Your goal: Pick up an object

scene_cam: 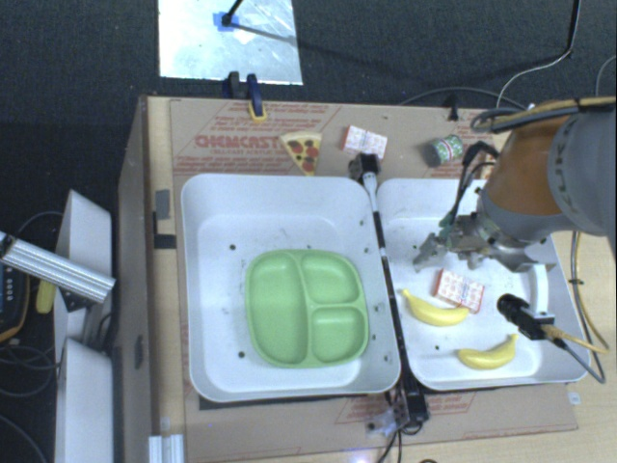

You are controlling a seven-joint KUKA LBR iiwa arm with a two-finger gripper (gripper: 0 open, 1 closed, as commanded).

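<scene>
Gripper hovering over right bin, just beyond red-and-white packet and two bananas; grip state unclear.

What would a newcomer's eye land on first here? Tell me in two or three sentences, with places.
First the green divided plate, lying in the middle of the left bin. Next the grey and orange arm coming in from the right, its claw over the right bin, just above a small red and white packet. Two yellow bananas lie near that bin's front edge.
</scene>
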